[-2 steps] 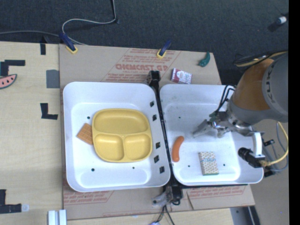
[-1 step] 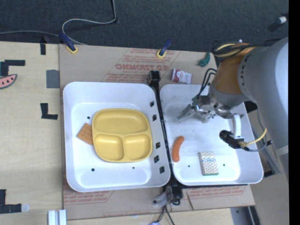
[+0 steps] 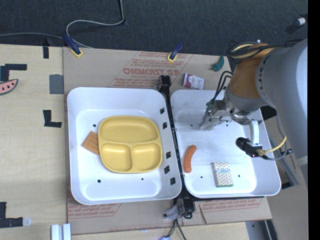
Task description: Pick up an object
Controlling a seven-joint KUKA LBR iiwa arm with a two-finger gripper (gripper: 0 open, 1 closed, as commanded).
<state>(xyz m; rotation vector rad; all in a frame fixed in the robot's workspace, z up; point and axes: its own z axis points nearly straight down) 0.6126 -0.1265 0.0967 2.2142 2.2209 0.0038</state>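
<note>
My gripper (image 3: 204, 124) hangs over the back middle of the right bin (image 3: 260, 184), and its fingers meet in one point, shut with nothing between them. An orange sausage-shaped toy (image 3: 188, 158) lies near this bin's left wall, in front of and left of the gripper. A small patterned card box (image 3: 222, 174) rests near the front of the same bin. In the left bin (image 3: 82, 181) sits a yellow divided plate (image 3: 131, 144). A brown wafer-like piece (image 3: 91, 143) pokes out from under the plate's left edge.
The grey arm with its orange band (image 3: 247, 79) covers the right bin's back right corner, and a black cable fitting (image 3: 245, 145) hangs above the bin's right side. A small red and white packet (image 3: 193, 81) lies on the cardboard behind the bins.
</note>
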